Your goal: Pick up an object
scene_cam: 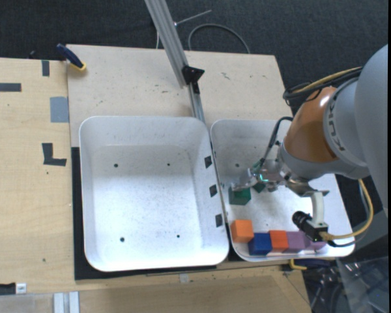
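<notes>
In the right bin [225, 135], a dark green block [240, 195] lies near the middle of the floor. My gripper [255, 178] hangs just above and to the right of it, its tip right against the block's upper edge. Whether the block is touched or held cannot be made out. Along the bin's front wall sit an orange block [242, 229], a blue block [260, 243], a second orange block [278, 240] and a purple block [297, 242]. The grey arm with its orange band [309, 135] covers the bin's right side.
The left bin [91, 132] stands beside the right one, sharing a dividing wall. A slanted metal rail [173, 41] runs from the top of the view down to the bins' junction. Cables [362, 207] loop off the wrist at the right.
</notes>
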### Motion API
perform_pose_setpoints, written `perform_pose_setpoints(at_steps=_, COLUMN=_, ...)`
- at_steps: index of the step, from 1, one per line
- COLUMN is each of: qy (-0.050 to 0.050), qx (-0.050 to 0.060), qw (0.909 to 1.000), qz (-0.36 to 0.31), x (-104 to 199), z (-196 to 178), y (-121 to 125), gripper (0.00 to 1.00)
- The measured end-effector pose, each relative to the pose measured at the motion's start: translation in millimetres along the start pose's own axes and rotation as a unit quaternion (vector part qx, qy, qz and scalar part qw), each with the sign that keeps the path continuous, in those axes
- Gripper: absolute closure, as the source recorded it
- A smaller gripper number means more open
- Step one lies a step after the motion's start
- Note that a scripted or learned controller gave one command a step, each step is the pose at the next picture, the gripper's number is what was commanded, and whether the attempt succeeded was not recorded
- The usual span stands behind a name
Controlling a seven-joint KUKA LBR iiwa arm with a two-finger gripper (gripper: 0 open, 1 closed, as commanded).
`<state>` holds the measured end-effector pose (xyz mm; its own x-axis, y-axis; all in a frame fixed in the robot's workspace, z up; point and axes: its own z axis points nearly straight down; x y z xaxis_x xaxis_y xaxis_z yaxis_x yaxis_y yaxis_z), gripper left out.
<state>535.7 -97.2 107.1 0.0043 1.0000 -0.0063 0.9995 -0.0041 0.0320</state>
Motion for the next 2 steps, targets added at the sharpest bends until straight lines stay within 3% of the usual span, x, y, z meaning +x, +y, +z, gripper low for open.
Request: perform_pose_setpoints(at_steps=2, qy=0.000, qx=0.000, qw=1.0000, qz=0.000, x=0.0, z=0.1, y=0.0, gripper=0.00)
